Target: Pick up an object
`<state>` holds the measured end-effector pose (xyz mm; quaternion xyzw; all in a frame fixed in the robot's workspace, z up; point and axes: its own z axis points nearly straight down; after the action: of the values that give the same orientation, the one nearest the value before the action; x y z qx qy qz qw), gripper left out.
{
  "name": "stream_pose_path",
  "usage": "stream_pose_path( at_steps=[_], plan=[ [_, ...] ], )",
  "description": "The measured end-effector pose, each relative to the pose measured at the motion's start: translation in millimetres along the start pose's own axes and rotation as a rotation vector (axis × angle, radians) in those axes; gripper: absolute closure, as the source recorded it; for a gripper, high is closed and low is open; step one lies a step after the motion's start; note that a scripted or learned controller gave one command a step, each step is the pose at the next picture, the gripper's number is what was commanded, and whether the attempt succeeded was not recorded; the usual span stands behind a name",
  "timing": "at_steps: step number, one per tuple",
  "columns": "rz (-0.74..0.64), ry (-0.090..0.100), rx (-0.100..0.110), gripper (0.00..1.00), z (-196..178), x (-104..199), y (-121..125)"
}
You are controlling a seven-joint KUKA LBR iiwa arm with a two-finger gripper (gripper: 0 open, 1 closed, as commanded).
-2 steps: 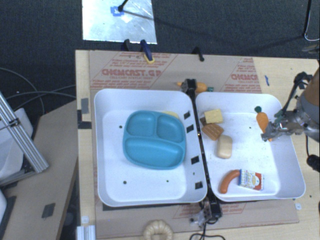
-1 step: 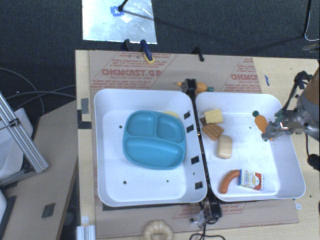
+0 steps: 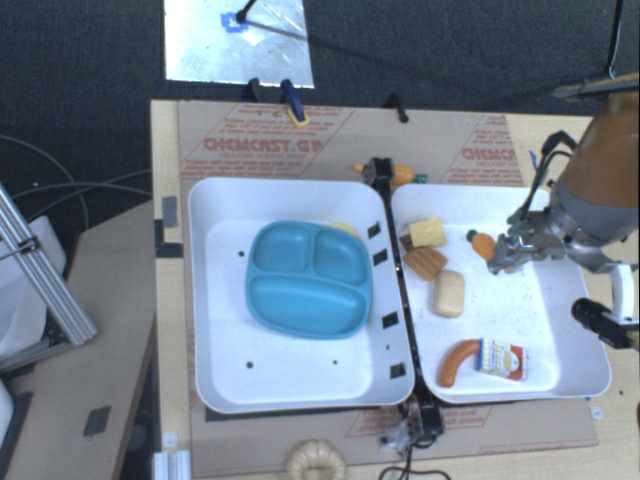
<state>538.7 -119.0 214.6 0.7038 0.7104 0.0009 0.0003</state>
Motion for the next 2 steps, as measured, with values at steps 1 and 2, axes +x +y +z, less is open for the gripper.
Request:
stream_pose_path(
  at_steps=[1, 2],
  plan=[
    [0.000, 0.001, -0.002, 1.00, -8, 41, 20],
    [-0.001, 0.001, -0.001, 1.00, 1, 94, 38]
  ],
)
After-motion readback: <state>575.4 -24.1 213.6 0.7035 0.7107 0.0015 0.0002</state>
